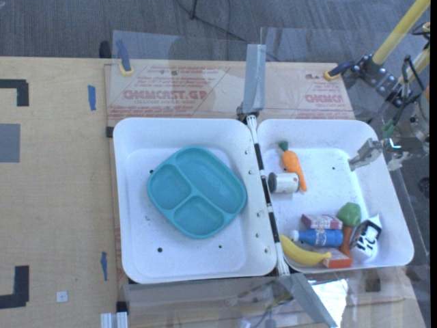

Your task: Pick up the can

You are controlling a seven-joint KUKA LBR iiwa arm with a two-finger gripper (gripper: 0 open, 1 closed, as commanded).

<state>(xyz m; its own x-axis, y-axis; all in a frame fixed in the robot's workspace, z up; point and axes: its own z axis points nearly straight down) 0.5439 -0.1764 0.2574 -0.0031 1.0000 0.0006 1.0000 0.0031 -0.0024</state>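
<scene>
Starting from the left: the left bin (130, 149) has just a teal divided plate (196, 191) sitting in it, nothing to do with the job. Cross the divider and you're in the right bin (392, 203), where all the clutter is.

First thing past the divider is the can (284, 182), a small white cylinder with a dark end, lying on its side. Its long axis runs pretty much left-right in the view, dark end pointing at the divider. A carrot (293, 165) is right up against its top right, looks like it's touching or nearly so. Down at the near edge there's a banana (302, 251), a small maroon box (321, 221), a blue bottle (321, 238), something green (349, 213) and a black and white thing (367, 238) all bunched together, well clear of the can.

Over at the far right edge of that bin is the gripper (365, 154), up near the rim. Honestly can't tell whether it's spread or pinched from here, too small and washed out against the white. Nothing looks to be held in it.

So the can lies to the gripper's left in the view and a bit nearer the camera, with bare bin floor between. My guess is it'll want to close across the can's short width, and that carrot crowding one side could get in the way.
</scene>
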